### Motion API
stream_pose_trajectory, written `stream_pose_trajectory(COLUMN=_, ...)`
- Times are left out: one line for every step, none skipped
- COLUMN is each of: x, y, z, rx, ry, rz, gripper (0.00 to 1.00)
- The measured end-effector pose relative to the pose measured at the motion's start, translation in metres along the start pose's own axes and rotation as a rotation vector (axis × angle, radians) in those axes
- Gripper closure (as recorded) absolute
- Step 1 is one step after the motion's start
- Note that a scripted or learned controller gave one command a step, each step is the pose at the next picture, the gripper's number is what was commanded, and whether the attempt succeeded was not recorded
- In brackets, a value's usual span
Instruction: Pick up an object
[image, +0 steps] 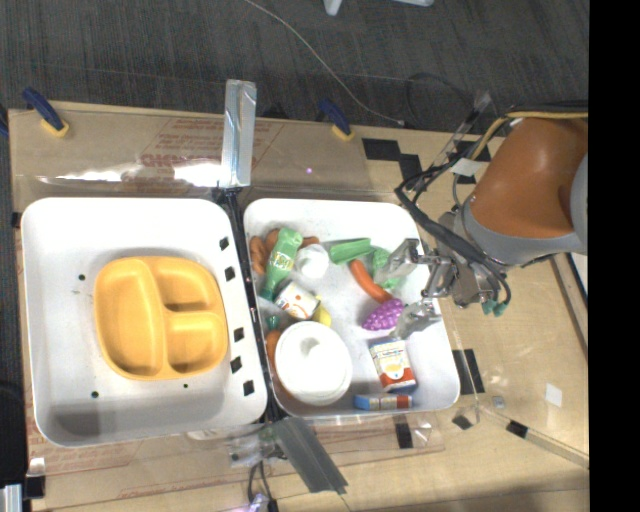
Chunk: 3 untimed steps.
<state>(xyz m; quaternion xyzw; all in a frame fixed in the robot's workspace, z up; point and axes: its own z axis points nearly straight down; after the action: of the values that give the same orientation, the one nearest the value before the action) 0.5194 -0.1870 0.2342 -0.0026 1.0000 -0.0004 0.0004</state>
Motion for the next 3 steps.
stream_pose_trajectory(x=-0.041, y=-0.021, z=0.138, rx=-0.001, ry=0.002, rz=0.11, gripper=0.0)
stream_pose_trajectory(x=-0.077, y=-0.01, z=0.14, rx=0.0, ry=-0.004, rz=0.344, gripper=0.0)
stream_pose_trajectory(x=-0.027, y=0.01, z=0.141, rx=0.001, ry=-0.004, rz=0.528, gripper=0.0)
